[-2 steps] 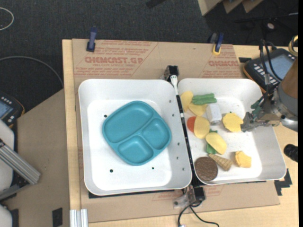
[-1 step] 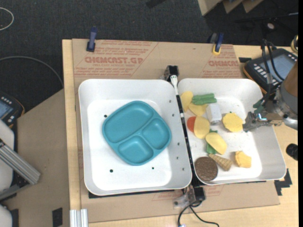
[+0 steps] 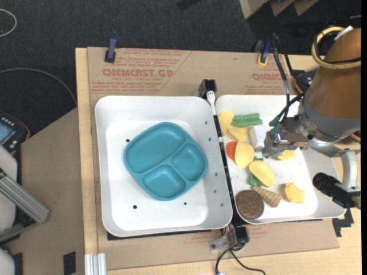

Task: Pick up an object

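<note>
Hand: we find the hand (image 3: 274,146) low over the right bin (image 3: 321,208), near its middle, reaching in from the right below the grey and orange arm (image 3: 335,85).
Hand state: we cannot tell whether it is open or closed; its tip is too small and cluttered to read.
Grip: we see nothing that we can confirm as held.
Nearest items: a yellow pear-shaped piece (image 3: 244,153) lies just left of the hand, with a red piece (image 3: 231,149) touching its left side.
Above the hand: a white block (image 3: 256,135) sits just up and left of it; beyond that lie a yellow piece (image 3: 237,132), a second yellow piece (image 3: 226,118) and a green bean pod (image 3: 247,120).
Below the hand: a yellow and green mango-like piece (image 3: 261,173) lies near, toward the front.
Further front: a waffle cone (image 3: 269,196), a brown round cookie (image 3: 250,204) and a yellow cheese-like chunk (image 3: 295,192) lie by the front wall, well apart from the hand.
Left bin: we note the left bin (image 3: 112,171) holds a teal divided plate (image 3: 166,160), well apart from the hand.
Counter: both bins rest side by side on a brown board on the counter (image 3: 155,70).
</note>
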